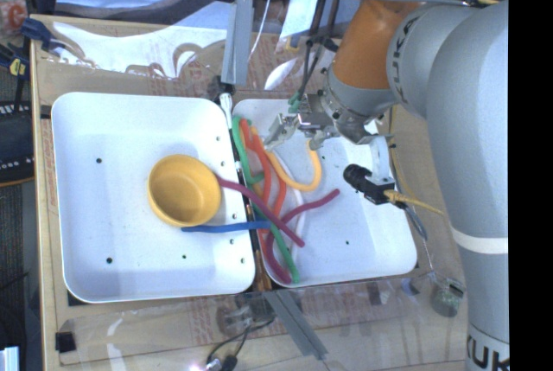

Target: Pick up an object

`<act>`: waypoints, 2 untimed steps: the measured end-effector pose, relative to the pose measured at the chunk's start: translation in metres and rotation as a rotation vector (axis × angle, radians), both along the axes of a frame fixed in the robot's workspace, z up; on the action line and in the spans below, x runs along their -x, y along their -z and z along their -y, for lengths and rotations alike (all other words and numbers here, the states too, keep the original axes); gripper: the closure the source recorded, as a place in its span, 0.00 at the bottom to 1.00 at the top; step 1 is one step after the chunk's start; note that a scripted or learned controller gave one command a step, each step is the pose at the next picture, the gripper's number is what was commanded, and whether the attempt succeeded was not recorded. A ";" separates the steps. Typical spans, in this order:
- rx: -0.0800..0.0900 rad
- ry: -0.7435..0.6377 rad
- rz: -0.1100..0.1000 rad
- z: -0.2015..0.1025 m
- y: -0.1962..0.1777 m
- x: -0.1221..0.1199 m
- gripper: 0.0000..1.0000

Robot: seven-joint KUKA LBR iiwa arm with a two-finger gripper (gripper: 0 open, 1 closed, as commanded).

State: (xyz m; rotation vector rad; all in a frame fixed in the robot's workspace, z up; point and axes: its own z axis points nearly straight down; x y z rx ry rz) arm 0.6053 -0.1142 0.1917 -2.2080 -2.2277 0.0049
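My gripper hangs over the far end of the right bin, open, with nothing between its fingers. Just below it lies a tangle of bendy sticks: a curved yellow stick, a red one, a long green one along the bin's left wall, and a purple one. A blue stick lies across the divide between the bins. A yellow bowl sits upright in the left bin, well left of the gripper.
A black plug with a yellow cable hangs off the wrist over the right bin's right side. The grey arm covers the right edge. Clutter and a metal post stand behind the bins.
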 end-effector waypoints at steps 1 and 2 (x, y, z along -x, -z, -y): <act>0.003 -0.133 0.008 0.017 0.097 0.028 0.00; 0.005 -0.139 0.006 0.018 0.088 0.028 1.00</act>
